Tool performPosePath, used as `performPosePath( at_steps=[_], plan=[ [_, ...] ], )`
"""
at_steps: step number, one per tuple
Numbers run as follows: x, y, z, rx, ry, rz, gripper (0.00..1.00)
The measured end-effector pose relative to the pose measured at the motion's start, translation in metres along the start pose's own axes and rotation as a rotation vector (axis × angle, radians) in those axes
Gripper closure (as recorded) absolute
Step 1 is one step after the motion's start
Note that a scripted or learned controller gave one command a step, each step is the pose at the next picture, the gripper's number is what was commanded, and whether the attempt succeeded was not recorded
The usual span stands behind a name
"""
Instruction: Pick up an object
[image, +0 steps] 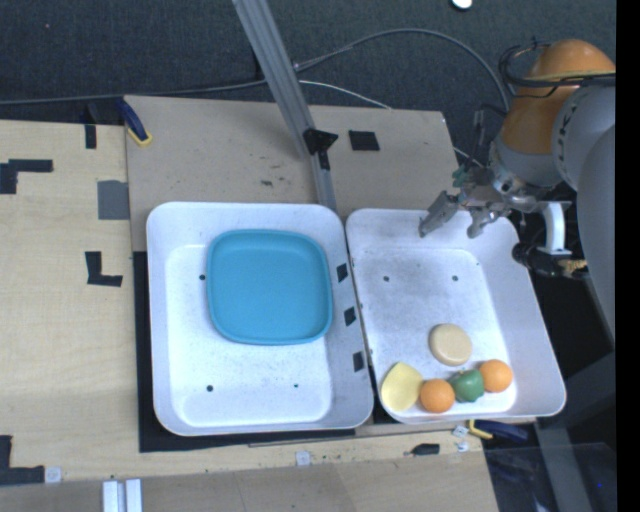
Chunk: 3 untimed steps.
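The gripper (457, 221) hangs over the far edge of the right bin (520, 300), fingers spread with nothing between them. The toy food (450, 377) (yellow, orange, green, tan pieces) lies clustered well apart, in the bin's near corner.

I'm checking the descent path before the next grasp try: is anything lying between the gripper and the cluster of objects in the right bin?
Nothing visible does. The gripper is open at the right bin's far edge; bare floor separates it from the beige disc.
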<state>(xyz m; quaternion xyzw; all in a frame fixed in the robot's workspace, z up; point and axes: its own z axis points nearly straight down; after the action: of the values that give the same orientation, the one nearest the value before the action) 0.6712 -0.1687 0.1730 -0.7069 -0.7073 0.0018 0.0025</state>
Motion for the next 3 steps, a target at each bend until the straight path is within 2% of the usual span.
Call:
performPosePath(
  at_steps=[1,2,3],
  plan=[
    [-0.003,0.006,0.060,0.000,0.000,0.000,0.00],
    [-0.003,0.006,0.085,-0.004,-0.001,-0.001,0.00],
    [-0.002,0.006,0.074,-0.006,-0.002,-0.001,1.00]
  ],
)
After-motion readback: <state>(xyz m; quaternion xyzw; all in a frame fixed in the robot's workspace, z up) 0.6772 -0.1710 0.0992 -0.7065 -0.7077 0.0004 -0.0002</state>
